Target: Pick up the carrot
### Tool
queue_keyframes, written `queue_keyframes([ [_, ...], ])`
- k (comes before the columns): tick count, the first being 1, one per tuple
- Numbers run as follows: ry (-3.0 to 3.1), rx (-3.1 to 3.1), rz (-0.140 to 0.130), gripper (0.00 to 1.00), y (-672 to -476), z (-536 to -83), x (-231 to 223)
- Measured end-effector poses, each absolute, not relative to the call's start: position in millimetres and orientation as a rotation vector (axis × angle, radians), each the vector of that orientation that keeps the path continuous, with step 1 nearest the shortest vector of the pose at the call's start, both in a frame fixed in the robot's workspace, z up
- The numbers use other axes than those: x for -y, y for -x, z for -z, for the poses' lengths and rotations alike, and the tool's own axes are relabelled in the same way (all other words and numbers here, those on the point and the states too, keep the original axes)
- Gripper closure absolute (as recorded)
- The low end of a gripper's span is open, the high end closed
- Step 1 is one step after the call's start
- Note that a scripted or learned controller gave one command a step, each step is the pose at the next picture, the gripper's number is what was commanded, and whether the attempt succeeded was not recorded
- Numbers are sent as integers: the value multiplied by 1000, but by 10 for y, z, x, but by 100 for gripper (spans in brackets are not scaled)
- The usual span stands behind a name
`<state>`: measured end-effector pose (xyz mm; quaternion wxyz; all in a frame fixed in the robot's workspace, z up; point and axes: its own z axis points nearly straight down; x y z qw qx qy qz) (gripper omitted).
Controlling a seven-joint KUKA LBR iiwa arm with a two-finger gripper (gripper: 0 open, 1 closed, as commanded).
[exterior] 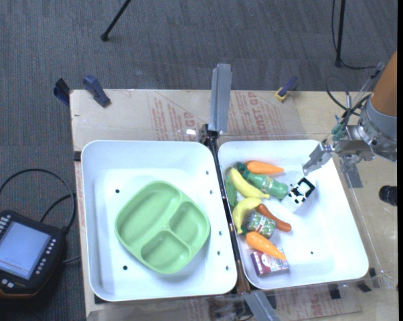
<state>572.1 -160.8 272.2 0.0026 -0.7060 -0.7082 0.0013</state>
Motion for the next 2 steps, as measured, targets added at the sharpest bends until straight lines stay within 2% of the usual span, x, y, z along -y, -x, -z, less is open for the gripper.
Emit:
queue_keyframes([
  [1,1869,2517,-3,0,-5725,-1685,1235],
  [2,1688,2639,-3,0,-4963,-948,879],
])
